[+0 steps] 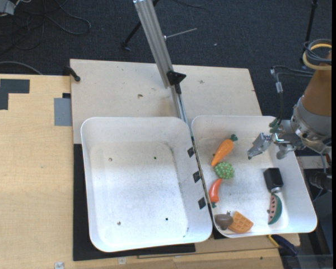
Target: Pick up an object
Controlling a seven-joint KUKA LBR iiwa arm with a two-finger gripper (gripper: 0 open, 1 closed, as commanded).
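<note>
Gripper (261, 146) is hanging over the right bin (302, 228) near its upper right, arm coming in from the right. Jaws: cannot tell whether they are spread or closed; nothing is visibly sitting between them. Objects are all lying in the right bin: carrot (223, 151) just above a green bumpy piece (224, 170), red pepper (214, 190) below that, black block (273, 179) under the gripper, watermelon slice (275, 208) below the block, waffle (241, 222) beside a brown piece (224, 221) at the front edge.
</note>
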